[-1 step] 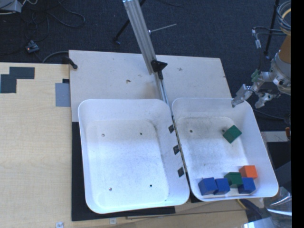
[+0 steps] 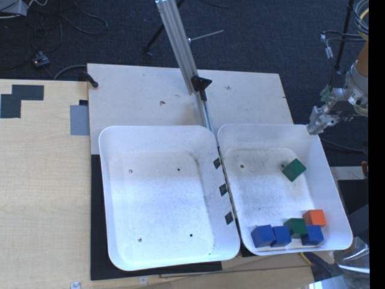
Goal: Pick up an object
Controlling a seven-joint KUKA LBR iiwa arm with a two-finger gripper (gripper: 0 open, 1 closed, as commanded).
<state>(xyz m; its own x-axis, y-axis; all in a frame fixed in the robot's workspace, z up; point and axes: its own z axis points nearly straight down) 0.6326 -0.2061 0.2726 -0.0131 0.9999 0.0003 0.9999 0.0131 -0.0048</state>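
Blocks are lying in the right bin (image 2: 337, 188), all loose and reachable from above: one green block (image 2: 293, 170) alone mid-bin, and along the near wall three blue blocks (image 2: 263, 235), a second green block (image 2: 296, 225) and one orange block (image 2: 314, 217), crowding together. The gripper (image 2: 317, 123) is hovering outside the bin's far right corner, grasping nothing; whether it is released or clenched I cannot tell.

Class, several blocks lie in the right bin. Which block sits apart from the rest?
The green block lying alone mid-bin in the right bin, nearest the tool. The others cluster along the bin's near edge.
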